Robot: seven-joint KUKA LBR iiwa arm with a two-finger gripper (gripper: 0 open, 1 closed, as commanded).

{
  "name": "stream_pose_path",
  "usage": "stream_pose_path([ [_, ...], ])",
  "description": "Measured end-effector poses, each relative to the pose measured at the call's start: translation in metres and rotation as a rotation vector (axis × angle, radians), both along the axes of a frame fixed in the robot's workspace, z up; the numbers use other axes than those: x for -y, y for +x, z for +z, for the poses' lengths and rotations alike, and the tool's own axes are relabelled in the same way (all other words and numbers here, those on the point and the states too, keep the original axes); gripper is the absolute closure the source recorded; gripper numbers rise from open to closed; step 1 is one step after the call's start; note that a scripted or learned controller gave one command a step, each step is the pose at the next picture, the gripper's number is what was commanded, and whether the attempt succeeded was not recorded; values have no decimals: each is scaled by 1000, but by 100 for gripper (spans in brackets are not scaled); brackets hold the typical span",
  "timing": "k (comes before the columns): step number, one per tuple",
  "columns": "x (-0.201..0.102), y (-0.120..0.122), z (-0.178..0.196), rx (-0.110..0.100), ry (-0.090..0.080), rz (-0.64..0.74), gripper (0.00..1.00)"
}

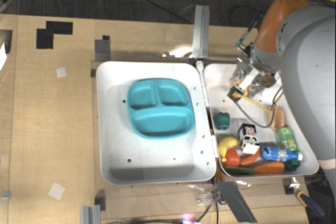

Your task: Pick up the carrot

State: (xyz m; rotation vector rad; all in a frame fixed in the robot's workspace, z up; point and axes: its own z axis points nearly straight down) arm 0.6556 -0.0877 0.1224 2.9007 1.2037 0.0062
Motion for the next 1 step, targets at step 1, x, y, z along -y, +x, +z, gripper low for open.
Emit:
stream_pose_path([
  [1, -6, -58, 9, -4, 3, -203, 100],
])
